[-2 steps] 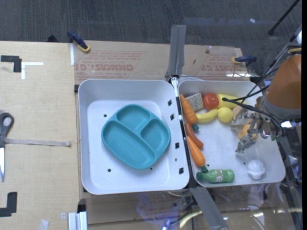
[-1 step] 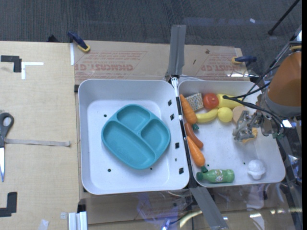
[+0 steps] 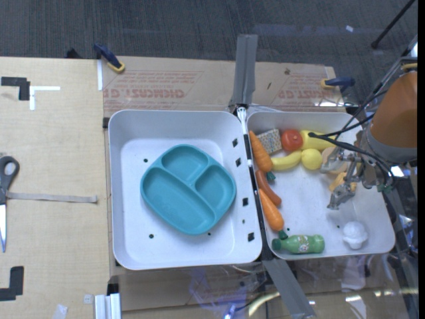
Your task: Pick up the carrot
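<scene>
Green bottle [image 3: 300, 244] lies at the near edge of the right bin [image 3: 378, 244], white ball [image 3: 354, 233] beside it. Carrots [image 3: 260, 153] line that bin's left wall; blue plate [image 3: 188, 189] sits in the left bin [image 3: 126, 178]. Gripper [image 3: 342, 193] hangs over the right bin's right side, well apart from the carrots, finger state cannot tell.

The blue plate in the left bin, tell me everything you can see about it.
The blue plate is a teal, plastic-looking tray with rounded corners, divided by raised ridges into three compartments: one large and two smaller. It lies flat, right side up, turned at an angle, near the middle of the left bin. Nothing sits in it, and only the bin floor touches it.
</scene>
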`<state>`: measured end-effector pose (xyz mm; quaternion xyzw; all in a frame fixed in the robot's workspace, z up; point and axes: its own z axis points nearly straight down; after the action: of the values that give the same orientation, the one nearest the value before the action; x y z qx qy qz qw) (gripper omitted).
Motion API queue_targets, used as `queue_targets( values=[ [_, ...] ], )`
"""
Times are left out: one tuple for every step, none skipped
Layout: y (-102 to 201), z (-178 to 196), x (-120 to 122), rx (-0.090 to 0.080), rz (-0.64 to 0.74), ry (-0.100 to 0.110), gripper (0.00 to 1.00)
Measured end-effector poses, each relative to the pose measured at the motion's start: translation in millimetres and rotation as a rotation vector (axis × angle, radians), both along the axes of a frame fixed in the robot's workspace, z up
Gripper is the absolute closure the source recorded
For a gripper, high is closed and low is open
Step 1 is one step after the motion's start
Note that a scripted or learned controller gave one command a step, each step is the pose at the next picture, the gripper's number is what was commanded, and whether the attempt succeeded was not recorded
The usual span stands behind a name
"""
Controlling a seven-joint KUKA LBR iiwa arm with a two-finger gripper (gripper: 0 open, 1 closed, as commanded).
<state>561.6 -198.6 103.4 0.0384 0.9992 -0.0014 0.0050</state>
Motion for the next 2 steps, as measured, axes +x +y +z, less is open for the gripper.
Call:
queue_targets(
  values=[
    [0.4,10.4,2.0,-0.002,0.002,-0.005,1.00],
    [0.7,10.4,2.1,-0.002,0.002,-0.005,0.00]
  ],
)
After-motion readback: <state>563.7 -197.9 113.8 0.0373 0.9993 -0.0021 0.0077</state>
